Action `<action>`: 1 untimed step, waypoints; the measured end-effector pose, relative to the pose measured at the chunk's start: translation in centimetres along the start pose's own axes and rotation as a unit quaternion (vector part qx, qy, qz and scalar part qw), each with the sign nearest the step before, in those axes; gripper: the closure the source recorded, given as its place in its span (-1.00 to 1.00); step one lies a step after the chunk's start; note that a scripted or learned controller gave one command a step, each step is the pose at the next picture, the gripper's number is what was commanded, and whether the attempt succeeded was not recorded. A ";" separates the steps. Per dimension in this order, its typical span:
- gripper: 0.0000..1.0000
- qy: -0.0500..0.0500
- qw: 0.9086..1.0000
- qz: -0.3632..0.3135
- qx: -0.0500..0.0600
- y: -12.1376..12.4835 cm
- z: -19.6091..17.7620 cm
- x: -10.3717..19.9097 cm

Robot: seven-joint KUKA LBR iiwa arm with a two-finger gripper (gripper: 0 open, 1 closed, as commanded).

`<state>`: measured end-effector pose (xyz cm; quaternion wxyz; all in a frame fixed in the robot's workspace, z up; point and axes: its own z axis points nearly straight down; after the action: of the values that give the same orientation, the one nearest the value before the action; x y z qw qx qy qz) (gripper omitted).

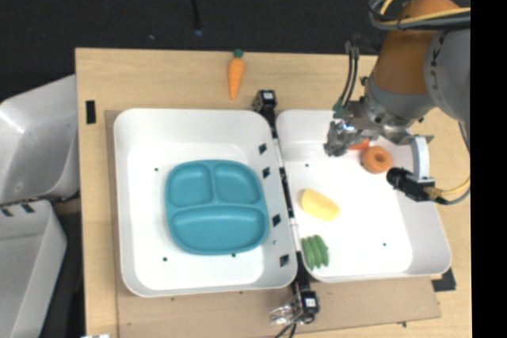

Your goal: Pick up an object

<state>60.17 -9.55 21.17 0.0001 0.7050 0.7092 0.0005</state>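
Landmark: the right bin (pixel 412 249), 1 of 2 shallow white bins on the tabletop (pixel 158 75).

Nearest the camera, against the right bin's near-left wall, lies a green ridged toy (pixel 315 251), apparently a play vegetable. Just beyond it, toward the bin's middle, lies a yellow wedge-shaped toy (pixel 319 204), seemingly a play food piece. Both look like light, stiff, smooth plastic, so slipping is a greater concern than crushing.

Farther back, near the right bin's far wall, an orange ring-shaped toy (pixel 375 160) rests on the floor of the bin, apparently a small doughnut. It is the likeliest object for the task, since the gripper (pixel 341 140) stands just to its left, low over the same far part of the bin. Whether the jaws are wide or narrow cannot be told; nothing is visibly held between them. Judged by shape, the ring is best taken across its outer rim, or with 1 finger through the hole; its rounded edge may roll out of an off-centre pinch.

Left of the right bin, the left bin (pixel 135 138) holds a teal divided plate (pixel 215 206), broad and flat, hard to grasp from above.

Beyond the right bin's far-left corner, a toy carrot (pixel 235 75) lies on the bare tabletop, well apart from the gripper.
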 end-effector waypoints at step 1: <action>1.00 0.001 1.000 0.000 0.000 -0.4 -1.5 4.8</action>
<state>59.71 -4.71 22.64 0.0000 0.7047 0.7095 0.0012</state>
